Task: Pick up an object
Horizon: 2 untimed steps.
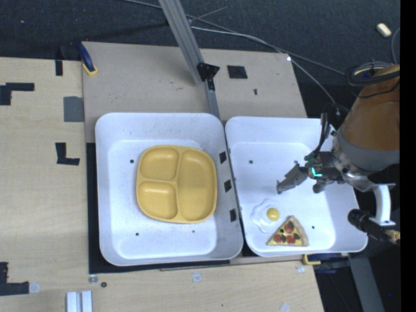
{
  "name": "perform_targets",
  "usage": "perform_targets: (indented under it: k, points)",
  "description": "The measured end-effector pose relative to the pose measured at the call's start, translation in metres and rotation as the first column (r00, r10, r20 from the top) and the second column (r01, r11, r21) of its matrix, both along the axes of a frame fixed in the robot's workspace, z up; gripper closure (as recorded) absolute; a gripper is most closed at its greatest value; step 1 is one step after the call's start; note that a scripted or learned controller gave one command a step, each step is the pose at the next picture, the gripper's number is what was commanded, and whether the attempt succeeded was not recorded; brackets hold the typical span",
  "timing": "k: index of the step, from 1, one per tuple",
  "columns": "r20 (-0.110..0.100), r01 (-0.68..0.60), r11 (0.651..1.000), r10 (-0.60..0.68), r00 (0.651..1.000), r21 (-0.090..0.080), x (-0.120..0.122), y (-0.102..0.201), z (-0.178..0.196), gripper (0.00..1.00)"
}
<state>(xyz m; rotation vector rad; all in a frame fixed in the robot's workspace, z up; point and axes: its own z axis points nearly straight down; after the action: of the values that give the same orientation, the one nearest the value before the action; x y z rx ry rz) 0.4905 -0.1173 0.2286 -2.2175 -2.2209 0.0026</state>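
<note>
A toy fried egg (266,214) lies near the front of the right bin (260,142). Just to its right sits a toy pizza slice (288,233). My gripper (299,187) hovers over the middle of that bin, a little behind and to the right of the egg. It is open, and nothing is between its fingers. A yellow divided plate (176,183) rests in the middle of the left bin (117,174).
The grey arm with its orange band (372,119) comes in over the right bin's right wall. A metal pole (185,31) slants across the bench behind the bins. Cables run along the dark floor at the back.
</note>
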Motion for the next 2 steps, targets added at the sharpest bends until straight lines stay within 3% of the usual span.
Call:
perform_targets:
  k: [1,2]
  points:
    - [0.001,0.0,1.0,0.0,1.0,0.0,0.0,0.0,0.0,0.0]
    - [-0.003,0.002,1.0,-0.002,1.0,-0.001,0.002,-0.006,-0.046,0.0]
